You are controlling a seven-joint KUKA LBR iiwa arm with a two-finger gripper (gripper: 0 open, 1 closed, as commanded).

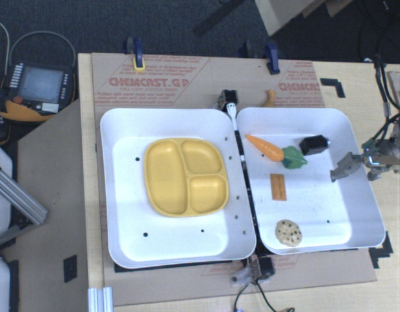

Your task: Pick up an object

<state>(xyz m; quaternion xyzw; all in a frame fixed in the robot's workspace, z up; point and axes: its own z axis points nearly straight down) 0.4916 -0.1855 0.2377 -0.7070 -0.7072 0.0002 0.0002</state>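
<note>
cookie [288,232] is lying nearest in the right bin [356,236]; nothing is being lifted yet, and the hand [346,166] is hovering nearby, its grip unclear.

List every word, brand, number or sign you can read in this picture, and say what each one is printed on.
"CHEMCAST G.P": red print on the brown board behind the left bin; the letters are blurred, so the ending is uncertain.
"CHEMCAST": the same red print, partly cut off, on the board behind the right bin.
Smaller red lines under both: too blurred to read.
Screen of the handheld pendant at far left: too small to read.
</note>
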